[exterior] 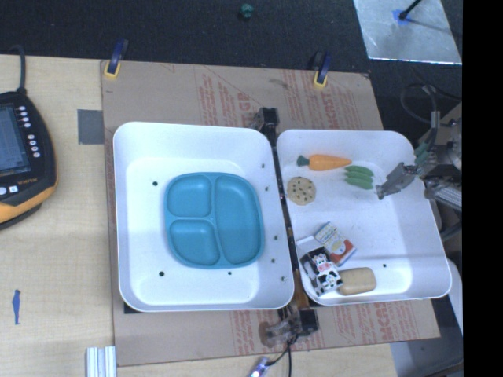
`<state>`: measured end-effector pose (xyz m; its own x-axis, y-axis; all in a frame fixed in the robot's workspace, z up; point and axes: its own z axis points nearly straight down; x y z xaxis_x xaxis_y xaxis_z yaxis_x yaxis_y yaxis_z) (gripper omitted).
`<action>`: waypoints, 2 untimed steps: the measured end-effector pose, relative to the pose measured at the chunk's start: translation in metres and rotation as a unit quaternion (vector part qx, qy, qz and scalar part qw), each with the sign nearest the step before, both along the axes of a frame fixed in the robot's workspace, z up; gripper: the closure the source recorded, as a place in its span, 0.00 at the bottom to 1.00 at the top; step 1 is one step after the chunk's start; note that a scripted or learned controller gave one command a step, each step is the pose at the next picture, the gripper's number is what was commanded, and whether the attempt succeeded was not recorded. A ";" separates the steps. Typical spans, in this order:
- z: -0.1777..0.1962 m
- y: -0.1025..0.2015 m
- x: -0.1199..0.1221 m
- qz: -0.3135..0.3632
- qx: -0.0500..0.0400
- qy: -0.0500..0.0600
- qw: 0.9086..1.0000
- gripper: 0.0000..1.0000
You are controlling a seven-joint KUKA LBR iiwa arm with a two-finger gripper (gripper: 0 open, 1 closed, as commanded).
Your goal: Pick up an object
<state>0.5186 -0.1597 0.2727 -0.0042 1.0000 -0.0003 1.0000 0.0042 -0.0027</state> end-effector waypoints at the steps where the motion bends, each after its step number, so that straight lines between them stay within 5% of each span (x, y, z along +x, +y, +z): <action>1: -0.182 0.009 0.068 0.001 0.000 0.001 1.000 0.00; 2: -0.180 -0.042 0.117 -0.001 0.000 0.000 1.000 0.00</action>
<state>0.6356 -0.2017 0.0922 -0.0016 1.0000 -0.0001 1.0000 0.0016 -0.0018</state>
